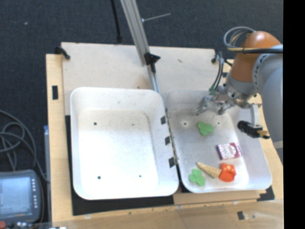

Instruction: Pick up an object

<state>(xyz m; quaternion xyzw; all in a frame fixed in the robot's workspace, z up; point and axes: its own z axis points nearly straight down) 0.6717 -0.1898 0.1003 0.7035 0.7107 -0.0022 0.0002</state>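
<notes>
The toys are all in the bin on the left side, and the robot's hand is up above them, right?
Not quite. The camera view shows the toys, like the green piece and orange piece, in the right bin. The gripper is above them.

Matt white plastic bins (119, 142), lightly speckled, on a pale wooden bench (105, 63). Bare brushed metal on the slanted pole (133, 18). Glossy orange band (248, 56) above the wrist.

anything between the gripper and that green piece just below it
Nothing visible does. The gripper hangs over the right bin, and bare bin floor separates it from the green piece.
</notes>
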